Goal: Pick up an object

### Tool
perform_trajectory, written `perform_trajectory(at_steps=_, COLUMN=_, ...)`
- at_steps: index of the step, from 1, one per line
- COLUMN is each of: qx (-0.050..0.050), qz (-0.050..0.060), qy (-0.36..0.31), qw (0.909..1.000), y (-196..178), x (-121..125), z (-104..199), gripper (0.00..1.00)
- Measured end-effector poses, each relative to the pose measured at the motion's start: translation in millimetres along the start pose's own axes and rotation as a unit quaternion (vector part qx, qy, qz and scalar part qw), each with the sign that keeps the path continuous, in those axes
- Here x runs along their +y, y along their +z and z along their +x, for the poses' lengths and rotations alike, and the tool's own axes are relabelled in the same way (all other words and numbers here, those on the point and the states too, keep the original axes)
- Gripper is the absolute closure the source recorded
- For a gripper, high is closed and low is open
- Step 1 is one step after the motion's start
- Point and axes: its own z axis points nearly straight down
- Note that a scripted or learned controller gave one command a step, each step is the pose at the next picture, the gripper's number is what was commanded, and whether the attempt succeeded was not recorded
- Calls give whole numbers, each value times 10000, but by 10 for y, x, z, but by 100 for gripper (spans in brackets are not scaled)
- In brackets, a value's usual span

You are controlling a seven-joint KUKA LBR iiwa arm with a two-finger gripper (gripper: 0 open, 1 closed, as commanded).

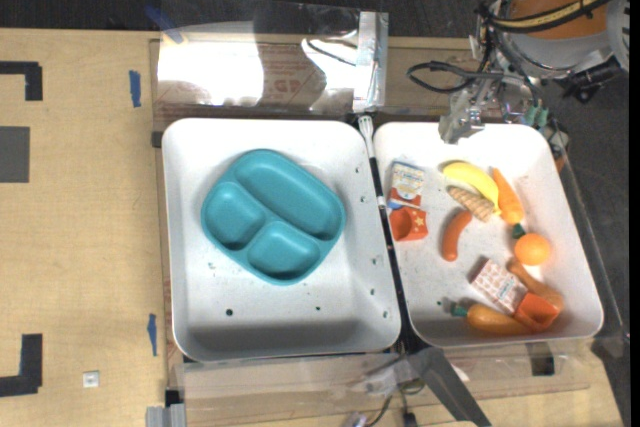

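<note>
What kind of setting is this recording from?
Most likely a robotics lab grasping bench: two white bins sit on a taped plywood board, the right one holds toy food such as a banana, and the gripper hangs over its rim.

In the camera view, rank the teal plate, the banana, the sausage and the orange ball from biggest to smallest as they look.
1. teal plate, by far
2. banana and sausage, too alike to separate
3. orange ball, smallest

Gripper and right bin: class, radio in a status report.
Gripper above right bin's far rim, nothing seen held. Banana nearest, untouched. Sausage and carrot crowd it.
</note>
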Motion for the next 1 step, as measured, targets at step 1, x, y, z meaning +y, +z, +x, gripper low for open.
perform_trajectory(at_steps=1, qx=-59, qz=2, qy=-7, qw=10000, y=-129, x=8, z=-26, gripper=100)
